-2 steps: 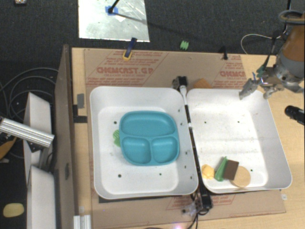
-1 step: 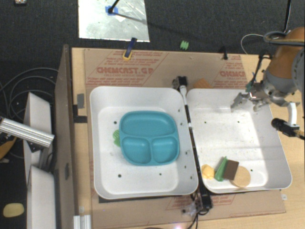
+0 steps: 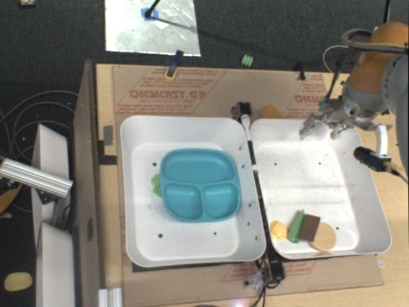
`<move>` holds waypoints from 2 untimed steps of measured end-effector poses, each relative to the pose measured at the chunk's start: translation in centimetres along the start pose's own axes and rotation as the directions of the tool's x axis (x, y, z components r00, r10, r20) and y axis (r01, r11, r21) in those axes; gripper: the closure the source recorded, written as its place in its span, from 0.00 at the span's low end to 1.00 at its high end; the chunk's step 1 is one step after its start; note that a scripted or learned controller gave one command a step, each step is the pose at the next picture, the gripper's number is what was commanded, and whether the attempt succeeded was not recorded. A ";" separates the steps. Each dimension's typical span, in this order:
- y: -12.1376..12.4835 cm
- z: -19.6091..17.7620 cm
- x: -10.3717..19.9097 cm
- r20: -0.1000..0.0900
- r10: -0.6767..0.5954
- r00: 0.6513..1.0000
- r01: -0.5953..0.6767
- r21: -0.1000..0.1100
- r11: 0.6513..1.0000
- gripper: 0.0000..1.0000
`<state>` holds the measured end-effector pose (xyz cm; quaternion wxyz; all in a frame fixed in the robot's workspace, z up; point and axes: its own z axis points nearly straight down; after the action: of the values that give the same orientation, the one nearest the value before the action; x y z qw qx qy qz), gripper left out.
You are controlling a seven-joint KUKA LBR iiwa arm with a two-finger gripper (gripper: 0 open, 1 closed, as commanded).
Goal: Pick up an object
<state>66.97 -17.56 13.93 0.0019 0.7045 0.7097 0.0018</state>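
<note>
In the right bin (image 3: pixel 319 171), near its front edge, lies a small cluster: a yellow piece (image 3: pixel 278 229), a green stick (image 3: pixel 296 227), a brown block (image 3: pixel 310 226) and a tan round disc (image 3: pixel 324 237). My gripper (image 3: pixel 323 128) hangs over the bin's far right corner, well away from that cluster. Its fingers are spread open with nothing between them. The left bin (image 3: pixel 137 171) holds a teal divided plate (image 3: pixel 200 184), and a small green item (image 3: pixel 156 184) peeks out at the plate's left edge.
An orange object (image 3: pixel 271 112) lies on the cardboard just behind the right bin. A black clip (image 3: pixel 243 112) sits where the two bins meet at the back. Cables and a metal bar (image 3: pixel 35 178) are off the bench to the left.
</note>
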 end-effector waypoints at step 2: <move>0.1 -7.4 -3.5 0.007 0.009 1.000 -0.009 -0.010 1.000 0.00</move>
<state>67.06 -21.08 21.30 0.0078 0.7076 0.7066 0.0028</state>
